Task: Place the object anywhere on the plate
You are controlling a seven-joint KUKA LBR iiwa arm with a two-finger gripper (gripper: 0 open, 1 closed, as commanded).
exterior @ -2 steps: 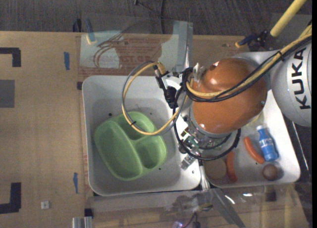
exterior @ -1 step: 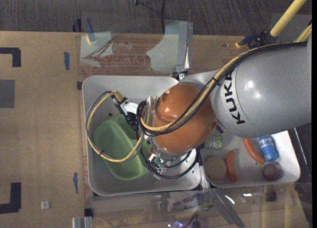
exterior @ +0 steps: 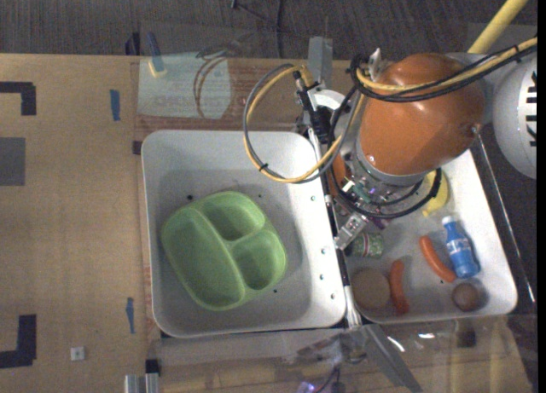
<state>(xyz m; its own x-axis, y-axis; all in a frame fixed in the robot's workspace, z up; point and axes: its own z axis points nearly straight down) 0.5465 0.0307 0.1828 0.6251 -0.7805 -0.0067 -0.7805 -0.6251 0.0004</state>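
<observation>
A green divided plate (exterior: 223, 249) with three compartments lies in the left bin (exterior: 171, 161). The arm's orange wrist (exterior: 414, 118) hangs over the right bin (exterior: 499, 280) and hides most of the gripper (exterior: 354, 231), which reaches down at that bin's left side. Just below the gripper sits a small green and white can-like object (exterior: 371, 245). Loose in the right bin lie a blue bottle (exterior: 459, 248), an orange carrot-like piece (exterior: 436, 259), an orange sausage-like piece (exterior: 397, 286), a round tan item (exterior: 372, 288) and a small brown ball (exterior: 466, 296).
A yellow banana-like shape (exterior: 439, 199) peeks out from under the wrist. Yellow and black cables (exterior: 256, 140) loop from the arm over the left bin's far right corner. The divider wall (exterior: 328, 255) between the bins runs just left of the gripper.
</observation>
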